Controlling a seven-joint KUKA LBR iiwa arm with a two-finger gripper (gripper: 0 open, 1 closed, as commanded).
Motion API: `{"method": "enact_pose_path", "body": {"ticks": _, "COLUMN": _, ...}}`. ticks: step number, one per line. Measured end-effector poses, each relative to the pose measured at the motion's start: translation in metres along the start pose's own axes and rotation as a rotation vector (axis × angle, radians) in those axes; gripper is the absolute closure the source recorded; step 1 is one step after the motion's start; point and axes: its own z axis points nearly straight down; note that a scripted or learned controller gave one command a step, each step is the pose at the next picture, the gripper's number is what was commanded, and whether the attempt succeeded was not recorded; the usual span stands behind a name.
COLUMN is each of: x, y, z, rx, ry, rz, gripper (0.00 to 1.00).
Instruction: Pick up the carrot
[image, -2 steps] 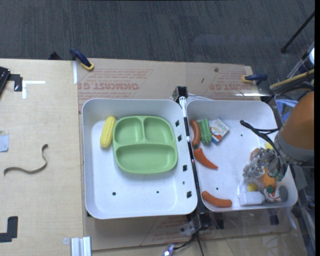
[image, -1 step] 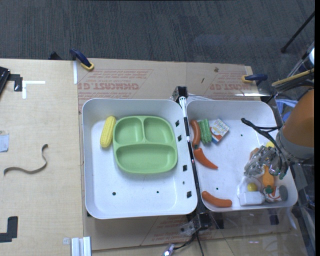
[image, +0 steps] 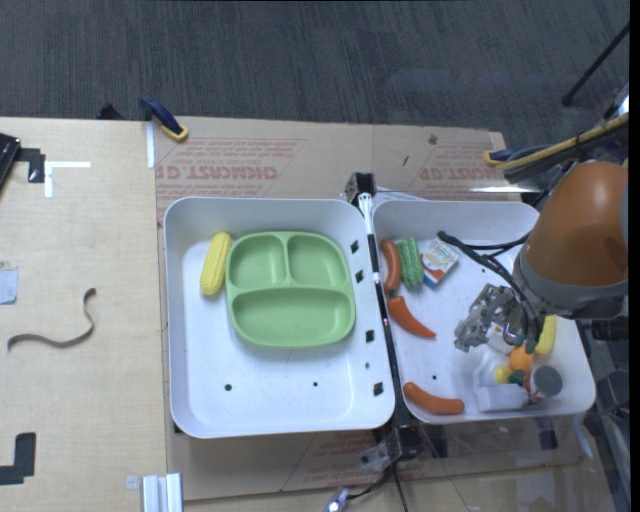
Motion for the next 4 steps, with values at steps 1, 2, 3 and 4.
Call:
{"method": "enact_pose_path", "body": {"ticks": 1, "x": 0.000, "y": 0.000, "z": 0.000, "rx": 0.000, "ry": 0.000, "rz": 0.000, "gripper": 0.00}}
{"method": "enact_pose_path", "body": {"ticks": 2, "x": -0.030, "y": -0.042, "z": 0.025, "rx": 0.001, "ry": -0.001, "rz": -0.140, "gripper": 0.00}}
{"method": "enact_pose_path", "body": {"ticks": 3, "x": -0.050, "y": -0.062, "z": 0.046, "rx": -0.001, "ry": -0.004, "rz": -0.106, "gripper": 0.00}}
{"method": "enact_pose_path", "body": {"ticks": 4, "x": -0.052, "y": -0.060, "z": 0.036, "rx": -0.002, "ry": -0.009, "rz": -0.107, "gripper": 1.00}}
